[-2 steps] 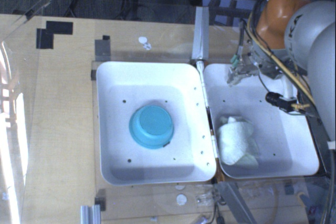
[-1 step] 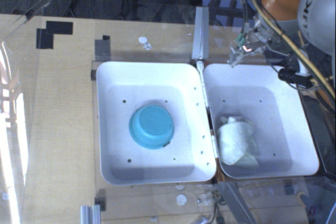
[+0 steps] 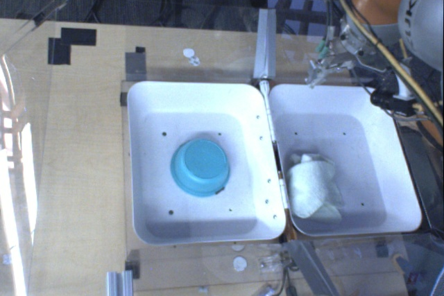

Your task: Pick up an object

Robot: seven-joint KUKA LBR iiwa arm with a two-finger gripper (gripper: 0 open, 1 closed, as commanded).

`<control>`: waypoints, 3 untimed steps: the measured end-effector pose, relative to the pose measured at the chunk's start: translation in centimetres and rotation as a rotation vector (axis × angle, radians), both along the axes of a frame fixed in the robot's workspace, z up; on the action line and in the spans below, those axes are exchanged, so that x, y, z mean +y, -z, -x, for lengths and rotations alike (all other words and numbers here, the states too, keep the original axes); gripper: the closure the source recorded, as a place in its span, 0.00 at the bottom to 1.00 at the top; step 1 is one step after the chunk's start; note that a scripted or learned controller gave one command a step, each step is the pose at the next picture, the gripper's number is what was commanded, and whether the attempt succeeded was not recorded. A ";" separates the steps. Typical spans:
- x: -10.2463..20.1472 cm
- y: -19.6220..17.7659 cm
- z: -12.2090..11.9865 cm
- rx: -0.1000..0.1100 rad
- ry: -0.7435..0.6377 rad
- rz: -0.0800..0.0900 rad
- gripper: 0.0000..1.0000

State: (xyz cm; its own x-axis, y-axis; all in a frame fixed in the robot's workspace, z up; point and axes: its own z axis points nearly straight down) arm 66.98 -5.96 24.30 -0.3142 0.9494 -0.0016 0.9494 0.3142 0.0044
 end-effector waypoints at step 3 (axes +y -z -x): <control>-3.8 13.1 0.1 0.002 -0.287 0.001 1.00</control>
State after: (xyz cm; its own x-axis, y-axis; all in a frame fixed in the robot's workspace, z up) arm 66.93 -9.73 11.24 -0.5705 0.8213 -0.0016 0.8213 0.5705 0.0024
